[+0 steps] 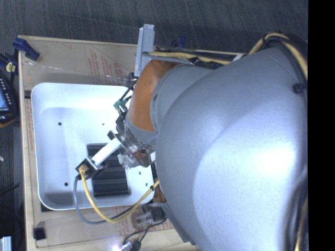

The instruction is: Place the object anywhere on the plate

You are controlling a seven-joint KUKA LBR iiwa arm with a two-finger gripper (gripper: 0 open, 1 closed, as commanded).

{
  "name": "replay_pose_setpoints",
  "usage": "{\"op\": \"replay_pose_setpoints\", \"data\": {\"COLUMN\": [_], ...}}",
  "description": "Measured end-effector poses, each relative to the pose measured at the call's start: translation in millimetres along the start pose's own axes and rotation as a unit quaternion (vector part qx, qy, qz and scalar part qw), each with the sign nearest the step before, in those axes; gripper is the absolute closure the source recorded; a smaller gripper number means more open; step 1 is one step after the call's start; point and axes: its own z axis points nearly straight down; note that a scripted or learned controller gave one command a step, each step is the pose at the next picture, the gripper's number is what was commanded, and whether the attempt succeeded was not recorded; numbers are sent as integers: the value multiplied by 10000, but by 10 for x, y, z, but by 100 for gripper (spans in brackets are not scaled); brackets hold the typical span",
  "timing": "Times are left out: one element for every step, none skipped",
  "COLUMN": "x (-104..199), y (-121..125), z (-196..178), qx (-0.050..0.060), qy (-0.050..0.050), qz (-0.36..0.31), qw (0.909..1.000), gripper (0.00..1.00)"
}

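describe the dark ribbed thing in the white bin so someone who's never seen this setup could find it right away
Start at the shallow white bin on the left of the bench, the one the big grey arm reaches into. Near its lower right corner, just below the arm's orange band, lies a dark rectangular slab with raised parallel ridges. It is the one dark, flat thing on the bin's white floor, and a yellow cable curls past it.

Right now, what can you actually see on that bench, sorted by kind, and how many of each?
White bin: 1
Dark ribbed block in the bin: 1
Robot arm: 1
Yellow cable: 1
Grey cable: 1
Blue clamp at the bench corner: 1
Total: 6
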Motion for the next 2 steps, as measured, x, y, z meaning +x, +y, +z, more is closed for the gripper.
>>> {"op": "replay_pose_setpoints", "data": {"x": [400,406], "y": [197,353], "z": [174,235], "qx": [-7,12], "qy": [1,-10], "qz": [-229,-510], "qw": [9997,9987], "gripper": [100,100]}}
